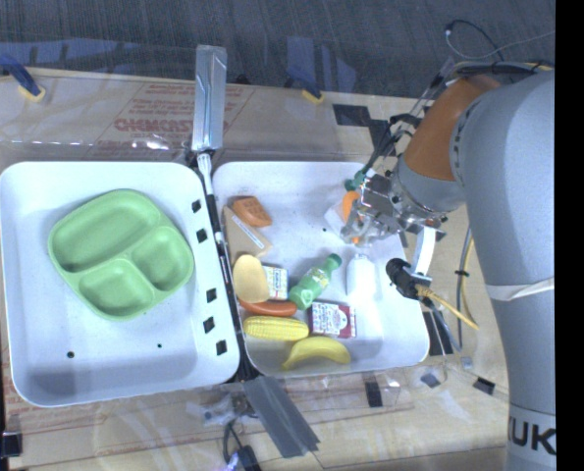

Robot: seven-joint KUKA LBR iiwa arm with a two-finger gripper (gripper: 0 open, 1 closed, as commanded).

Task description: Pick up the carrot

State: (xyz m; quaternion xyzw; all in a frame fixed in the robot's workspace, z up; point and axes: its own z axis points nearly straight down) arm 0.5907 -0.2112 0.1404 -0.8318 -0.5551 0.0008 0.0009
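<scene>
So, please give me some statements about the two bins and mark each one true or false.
1. The green divided plate lies in the left bin. True.
2. The banana lies on the green plate. False: it lies in the right bin, near its front edge.
3. The hand is over the right bin. True.
4. The green bottle stands upright. False: it lies on its side.
5. The corn lies beside the banana. True.
</scene>
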